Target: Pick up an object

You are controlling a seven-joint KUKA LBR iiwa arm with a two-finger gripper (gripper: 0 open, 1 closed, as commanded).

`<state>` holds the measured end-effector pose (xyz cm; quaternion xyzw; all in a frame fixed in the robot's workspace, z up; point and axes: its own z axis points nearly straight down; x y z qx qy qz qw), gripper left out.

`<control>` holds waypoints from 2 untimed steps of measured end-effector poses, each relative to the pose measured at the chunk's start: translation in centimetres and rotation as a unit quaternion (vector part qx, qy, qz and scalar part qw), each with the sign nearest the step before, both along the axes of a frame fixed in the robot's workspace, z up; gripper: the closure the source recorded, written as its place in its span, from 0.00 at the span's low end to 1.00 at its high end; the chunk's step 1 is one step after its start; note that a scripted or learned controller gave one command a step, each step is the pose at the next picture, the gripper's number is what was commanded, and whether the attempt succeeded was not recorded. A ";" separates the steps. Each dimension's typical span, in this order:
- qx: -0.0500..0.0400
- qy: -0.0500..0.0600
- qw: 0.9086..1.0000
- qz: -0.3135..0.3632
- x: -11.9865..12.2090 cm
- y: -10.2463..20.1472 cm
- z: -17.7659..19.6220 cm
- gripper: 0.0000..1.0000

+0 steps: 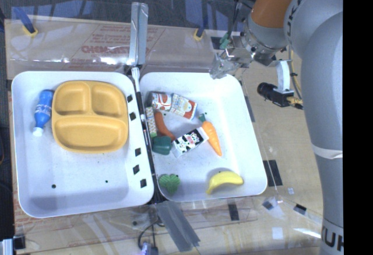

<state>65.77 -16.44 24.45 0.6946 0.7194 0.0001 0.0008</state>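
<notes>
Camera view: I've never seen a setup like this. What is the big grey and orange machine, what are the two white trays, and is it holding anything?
The picture comes from one fixed camera above a bench, looking down at a slant. The grey machine with the orange band is a robot arm reaching in from the right. Its end effector hangs over the far rim of the right bin; nothing can be seen held in it. The right bin holds a carrot, a banana, a red-and-white carton, a small cow-patterned carton and a green leafy toy. The left bin holds a yellow divided plate and a blue bottle. Its job is to pick up one object.
</notes>
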 end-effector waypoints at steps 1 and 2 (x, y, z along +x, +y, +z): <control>0.000 -0.001 0.998 0.064 0.1 -1.6 -15.0 1.00; 0.000 0.000 0.998 0.064 0.0 -1.6 -15.1 0.00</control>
